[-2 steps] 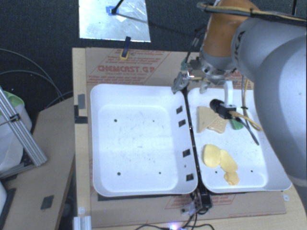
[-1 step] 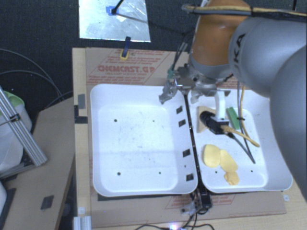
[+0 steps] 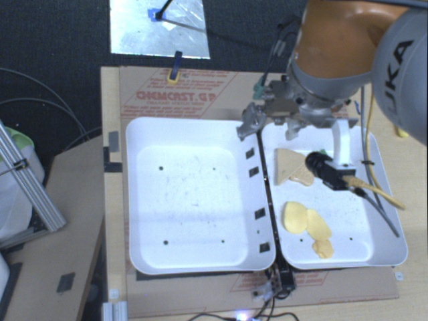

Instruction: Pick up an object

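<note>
**Camera view.** Approach step of the pick, with nothing grasped yet. Gripper [image 3: 271,127] above the far end of the right bin [image 3: 358,229], fingers [image 3: 249,127] spread with nothing between them. Tan wedge [image 3: 289,166] in the right bin's far half, yellow chips [image 3: 295,217] in its near half. Calls next for a short shift over the wedge, a straight descent, then closing across its narrow width.

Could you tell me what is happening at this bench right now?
The arm is trying to pick something up. Its gripper hangs over the far edge of the right bin. A pale wedge lies on the bin floor just in front of it, and three yellow pieces lie nearer the front. All of them are unlifted.
</note>
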You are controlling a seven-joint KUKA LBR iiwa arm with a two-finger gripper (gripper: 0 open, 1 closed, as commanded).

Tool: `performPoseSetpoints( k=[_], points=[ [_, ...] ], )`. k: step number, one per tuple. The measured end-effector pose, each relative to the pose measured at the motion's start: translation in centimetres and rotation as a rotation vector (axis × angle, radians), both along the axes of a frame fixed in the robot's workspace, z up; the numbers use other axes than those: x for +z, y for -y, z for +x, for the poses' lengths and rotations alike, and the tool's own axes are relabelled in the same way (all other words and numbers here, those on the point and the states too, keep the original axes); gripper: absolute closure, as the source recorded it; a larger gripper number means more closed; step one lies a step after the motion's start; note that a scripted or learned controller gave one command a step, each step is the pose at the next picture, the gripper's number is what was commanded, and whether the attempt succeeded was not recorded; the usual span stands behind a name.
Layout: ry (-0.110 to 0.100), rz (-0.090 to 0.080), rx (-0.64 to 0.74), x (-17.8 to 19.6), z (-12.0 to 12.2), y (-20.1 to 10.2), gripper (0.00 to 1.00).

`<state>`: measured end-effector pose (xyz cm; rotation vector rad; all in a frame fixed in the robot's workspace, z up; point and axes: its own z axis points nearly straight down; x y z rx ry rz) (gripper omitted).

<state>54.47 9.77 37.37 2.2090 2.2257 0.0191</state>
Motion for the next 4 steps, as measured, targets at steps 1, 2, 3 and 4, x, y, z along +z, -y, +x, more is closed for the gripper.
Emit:
performPoseSetpoints(
  k=[1,2,3,4],
  points=[
    [-0.008,-0.002,0.002,1.9,-4.3,-6.2,0.0],
    [-0.007,-0.003,0.002,2.8,-4.1,-5.9,1.0],
    [-0.007,-0.003,-0.007,6.9,-5.8,-3.5,1.0],
    [-0.011,-0.004,-0.003,6.0,-5.8,-5.0,1.0]
  ],
)
